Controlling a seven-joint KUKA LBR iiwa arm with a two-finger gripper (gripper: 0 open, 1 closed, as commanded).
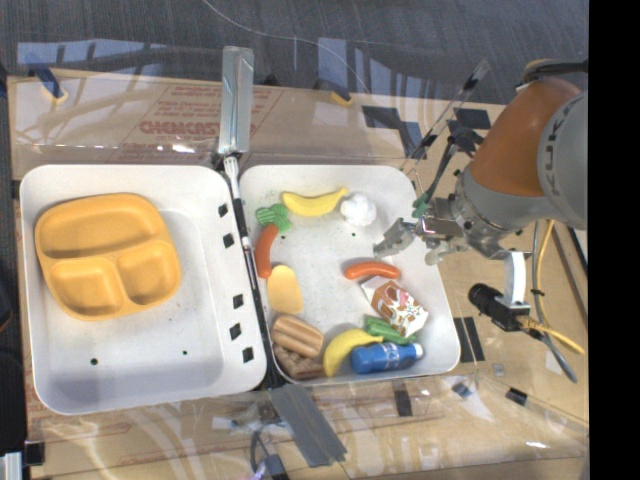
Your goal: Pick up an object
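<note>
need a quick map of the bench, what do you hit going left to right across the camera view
yellow divided tray → carrot → upper banana → white ball → claw → orange band on the arm

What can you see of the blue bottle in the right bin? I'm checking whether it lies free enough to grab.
The blue bottle lies on its side near the front right corner of the right bin, its white cap pointing toward the right wall. It looks like smooth toy plastic with a pale label patch. A yellow banana presses against its left end, and a green piece lies along its upper side. The gripper is well away from it, nearer the bin's right rim.
</note>
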